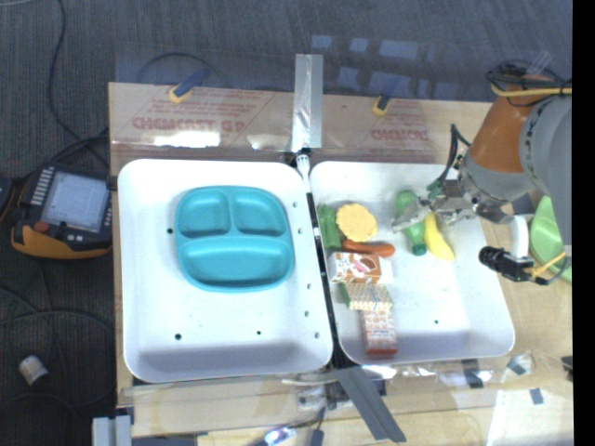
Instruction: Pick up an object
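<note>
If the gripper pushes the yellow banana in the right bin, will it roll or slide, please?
The banana looks curved and elongated, so it would probably pivot or slide rather than roll far. Its surface seems smooth, so it may slip between fingers. It lies near the gripper, beside a green item.

two white bins (139, 277), one teal tray (234, 236), one banana (439, 240), one sausage (369, 247), two snack packets (359, 269)

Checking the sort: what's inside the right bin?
Right bin holds a banana, green pieces, yellow round, hot dog and snack packets. The gripper covers whatever lies beneath it.
</note>
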Controlling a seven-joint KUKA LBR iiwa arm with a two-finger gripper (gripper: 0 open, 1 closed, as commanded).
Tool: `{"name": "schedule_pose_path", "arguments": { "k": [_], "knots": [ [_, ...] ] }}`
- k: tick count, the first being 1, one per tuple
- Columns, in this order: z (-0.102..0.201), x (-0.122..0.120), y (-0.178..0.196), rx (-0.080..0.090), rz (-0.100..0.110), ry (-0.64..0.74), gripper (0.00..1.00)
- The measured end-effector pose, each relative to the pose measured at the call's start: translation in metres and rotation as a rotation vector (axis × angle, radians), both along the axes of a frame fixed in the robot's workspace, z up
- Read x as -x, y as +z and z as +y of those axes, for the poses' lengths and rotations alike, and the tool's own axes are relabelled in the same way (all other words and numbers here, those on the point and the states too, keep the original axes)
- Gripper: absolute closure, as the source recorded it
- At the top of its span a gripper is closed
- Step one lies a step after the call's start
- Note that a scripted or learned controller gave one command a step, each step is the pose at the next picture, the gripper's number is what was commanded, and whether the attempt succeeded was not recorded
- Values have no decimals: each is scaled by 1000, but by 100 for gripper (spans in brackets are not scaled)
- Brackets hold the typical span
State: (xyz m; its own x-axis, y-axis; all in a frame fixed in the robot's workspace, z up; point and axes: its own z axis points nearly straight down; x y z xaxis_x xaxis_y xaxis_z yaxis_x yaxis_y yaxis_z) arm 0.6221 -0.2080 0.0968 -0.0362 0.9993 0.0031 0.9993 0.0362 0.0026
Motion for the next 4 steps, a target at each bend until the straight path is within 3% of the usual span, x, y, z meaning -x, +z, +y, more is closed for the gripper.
{"name": "schedule_pose_path", "arguments": {
  "k": [1,2,3,4],
  "knots": [
    [1,1,6,-2,5,0,100],
    [39,27,63,4,4,239,100],
    [85,95,111,2,6,57,100],
    [48,95,160,4,6,-125,100]
  ]
}}
